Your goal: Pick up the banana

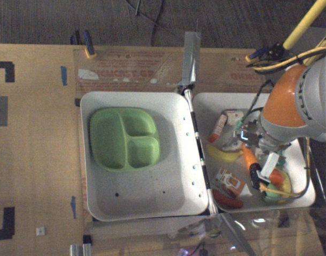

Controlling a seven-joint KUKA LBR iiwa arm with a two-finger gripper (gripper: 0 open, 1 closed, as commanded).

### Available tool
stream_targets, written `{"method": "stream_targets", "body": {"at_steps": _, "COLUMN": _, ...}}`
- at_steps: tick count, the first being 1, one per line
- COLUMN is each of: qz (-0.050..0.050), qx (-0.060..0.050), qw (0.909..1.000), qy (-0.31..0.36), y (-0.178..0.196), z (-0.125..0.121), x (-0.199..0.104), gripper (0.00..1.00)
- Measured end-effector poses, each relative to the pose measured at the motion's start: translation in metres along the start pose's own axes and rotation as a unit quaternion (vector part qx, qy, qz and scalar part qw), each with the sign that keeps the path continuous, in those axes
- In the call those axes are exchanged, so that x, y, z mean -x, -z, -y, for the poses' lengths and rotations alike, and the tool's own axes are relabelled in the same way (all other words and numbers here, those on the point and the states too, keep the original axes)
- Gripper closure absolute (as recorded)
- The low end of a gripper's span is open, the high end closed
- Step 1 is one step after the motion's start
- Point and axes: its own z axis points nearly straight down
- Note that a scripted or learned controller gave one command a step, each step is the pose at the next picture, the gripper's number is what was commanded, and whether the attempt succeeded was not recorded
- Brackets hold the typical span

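The banana (223,154) is yellow and lies in the right bin (204,106), near that bin's left wall and about halfway down. My gripper (247,141) hangs low over the middle of this bin, just right of the banana's right end. The grey wrist and its orange band above it hide much of the gripper. I see nothing of the banana lifted off the bin floor.
A red and white packet (220,126) sits just behind the banana, and an orange stick-like item (249,156) lies to its right. Nearer the front are a small orange box (229,183), a red sausage-like item (228,200) and orange and teal toys (277,188). The left bin (152,196) holds a green divided plate (125,137).
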Motion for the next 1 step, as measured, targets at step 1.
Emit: {"method": "stream_targets", "body": {"at_steps": 1, "qz": 0.001, "qx": 0.003, "qw": 0.9695, "qy": -0.245, "y": -0.0005, "z": -0.0011, "x": -0.0173, "gripper": 0.00}}
